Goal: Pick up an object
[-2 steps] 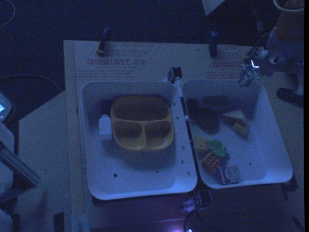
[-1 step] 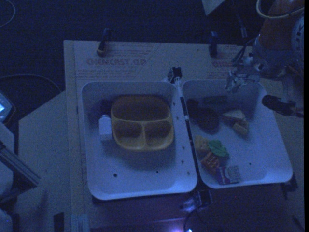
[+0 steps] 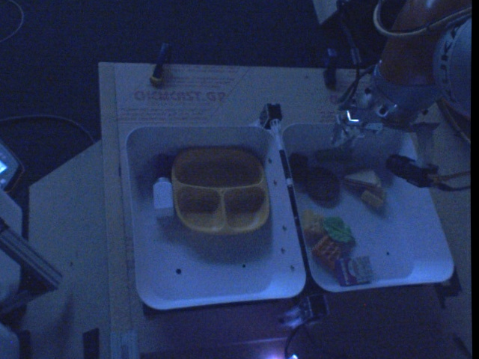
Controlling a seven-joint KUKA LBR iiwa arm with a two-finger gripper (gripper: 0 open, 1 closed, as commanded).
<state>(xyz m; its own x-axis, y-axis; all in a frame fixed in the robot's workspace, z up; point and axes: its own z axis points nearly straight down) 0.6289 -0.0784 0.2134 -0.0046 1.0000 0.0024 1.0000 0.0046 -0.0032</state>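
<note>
Altogether two bins [image 3: 150, 275], one yellow tray [image 3: 220, 189].

Both white bins [image 3: 224, 290] look like smooth, matt plastic. The yellow divided tray [image 3: 220, 190] in the left bin seems smooth plastic with a faint sheen. The counter [image 3: 112, 126] looks like matt printed board. The arm's orange band [image 3: 419, 28] looks glossy.
</note>
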